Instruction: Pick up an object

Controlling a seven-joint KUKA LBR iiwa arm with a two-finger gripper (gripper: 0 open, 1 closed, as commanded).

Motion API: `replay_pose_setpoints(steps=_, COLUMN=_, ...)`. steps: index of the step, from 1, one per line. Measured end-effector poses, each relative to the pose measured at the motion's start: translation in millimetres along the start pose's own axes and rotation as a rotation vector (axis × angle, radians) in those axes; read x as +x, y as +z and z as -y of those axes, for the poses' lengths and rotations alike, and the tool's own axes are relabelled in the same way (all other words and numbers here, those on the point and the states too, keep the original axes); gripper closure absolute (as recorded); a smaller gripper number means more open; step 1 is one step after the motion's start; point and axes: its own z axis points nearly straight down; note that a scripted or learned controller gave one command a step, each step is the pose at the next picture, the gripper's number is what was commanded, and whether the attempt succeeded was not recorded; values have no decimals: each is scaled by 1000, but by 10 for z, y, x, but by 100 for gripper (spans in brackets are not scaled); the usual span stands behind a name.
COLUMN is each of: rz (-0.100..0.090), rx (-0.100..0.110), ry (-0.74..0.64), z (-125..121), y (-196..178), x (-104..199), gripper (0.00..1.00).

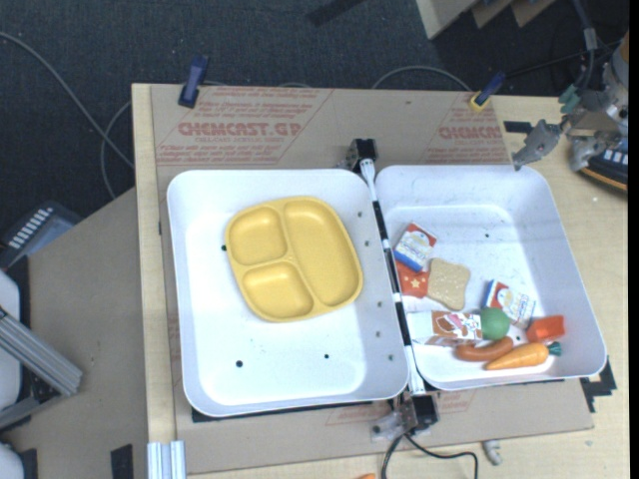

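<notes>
Camera view, left to right: yellow divided plate (294, 258) sits in the left bin (200, 347). The right bin (559, 228) holds a toy-food cluster: red-white packet (413, 246), bread slice (448, 284), green ball (494, 323), carrot (519, 356). All look light, rigid plastic, probably slippery. Bread slice is flattest; pinch across its edges. Gripper (539, 143) hangs beyond the right bin's far corner; can't tell its state.

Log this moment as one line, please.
hand: above right bin's far corner, holding nothing | toys: heaped in right bin, carrot nearest | yellow tray: left bin | pick: not started
</notes>
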Motion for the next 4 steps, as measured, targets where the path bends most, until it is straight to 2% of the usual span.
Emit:
replay_pose_setpoints(steps=1, rz=-2, rx=2, ry=-2, z=428, y=723, x=854, gripper=0)
replay_pose_setpoints(steps=2, rz=0, rx=2, ry=2, z=1149, y=1566, x=981, gripper=0)
replay_pose_setpoints(steps=3, rz=0, rx=2, ry=2, z=1702, y=1759, x=764, gripper=0)
replay_pose_setpoints(steps=4, rz=1, rx=-2, ry=1, z=1184, y=1741, x=174, gripper=0)
